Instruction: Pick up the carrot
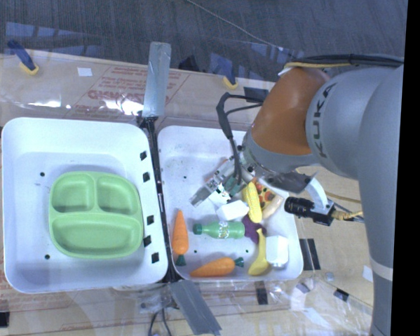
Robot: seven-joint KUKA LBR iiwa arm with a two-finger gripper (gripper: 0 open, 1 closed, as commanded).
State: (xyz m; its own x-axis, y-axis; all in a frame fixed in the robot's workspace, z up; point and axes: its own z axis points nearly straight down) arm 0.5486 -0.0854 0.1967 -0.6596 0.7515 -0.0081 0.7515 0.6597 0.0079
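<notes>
Two orange carrots lie in the right bin [197, 145]. One carrot [180, 234] stands lengthwise by the bin's left wall, and the other carrot [215, 267] lies along the front wall. My gripper [206, 192] hangs over the middle of this bin, pointing down and left. It sits above and a little right of the upright carrot, apart from both carrots. Nothing orange shows at its tip.
A green bottle [221, 230], a corn cob [252, 201], a banana [260, 255] and white pieces [276, 250] crowd the right bin beneath my wrist. In the left bin [22, 143] rests a green divided plate [95, 214].
</notes>
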